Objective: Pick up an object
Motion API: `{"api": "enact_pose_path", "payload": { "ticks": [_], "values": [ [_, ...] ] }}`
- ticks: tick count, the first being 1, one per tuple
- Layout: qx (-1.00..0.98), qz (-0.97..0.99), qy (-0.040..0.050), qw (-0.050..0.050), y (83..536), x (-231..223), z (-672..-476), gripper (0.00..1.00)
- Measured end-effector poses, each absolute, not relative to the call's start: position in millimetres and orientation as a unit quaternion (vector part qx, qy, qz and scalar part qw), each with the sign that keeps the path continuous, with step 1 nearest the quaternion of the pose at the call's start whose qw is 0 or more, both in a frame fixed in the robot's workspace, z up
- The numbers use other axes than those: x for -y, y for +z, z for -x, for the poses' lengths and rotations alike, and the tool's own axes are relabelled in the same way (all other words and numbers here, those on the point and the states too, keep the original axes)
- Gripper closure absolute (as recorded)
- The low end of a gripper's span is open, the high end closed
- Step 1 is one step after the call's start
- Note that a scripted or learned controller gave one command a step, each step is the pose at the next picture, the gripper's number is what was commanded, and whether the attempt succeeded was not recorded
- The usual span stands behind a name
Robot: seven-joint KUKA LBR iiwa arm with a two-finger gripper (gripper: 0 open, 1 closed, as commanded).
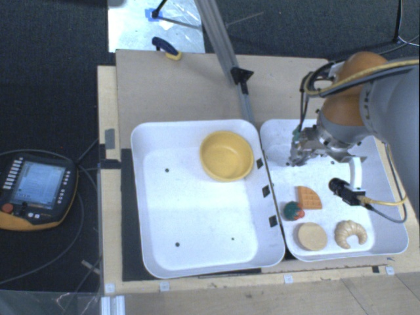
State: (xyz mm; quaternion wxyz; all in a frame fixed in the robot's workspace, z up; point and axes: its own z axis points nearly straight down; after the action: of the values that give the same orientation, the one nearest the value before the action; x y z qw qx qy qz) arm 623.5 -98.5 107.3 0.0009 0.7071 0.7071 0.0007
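Croissant lies curled in the right bin's near corner, ends toward the rim, beside a cookie, waffle and strawberry, while the pincer, grip unreadable, hovers over bare floor behind them.

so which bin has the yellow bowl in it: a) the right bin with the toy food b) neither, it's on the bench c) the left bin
c: the yellow bowl sits inside the left bin, near its upper right corner, while the croissant and the other toy food lie in the right bin.
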Motion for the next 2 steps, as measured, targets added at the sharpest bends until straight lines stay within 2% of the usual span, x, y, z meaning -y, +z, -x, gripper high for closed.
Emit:
{"api": "enact_pose_path", "payload": {
  "ticks": [1,2],
  "values": [
    [-0.707,-0.707,0.0014,0.002,152,96,-630.1,1.0],
    [-0.707,-0.707,0.0019,0.002,214,97,-626.9,1.0]
  ]
}}
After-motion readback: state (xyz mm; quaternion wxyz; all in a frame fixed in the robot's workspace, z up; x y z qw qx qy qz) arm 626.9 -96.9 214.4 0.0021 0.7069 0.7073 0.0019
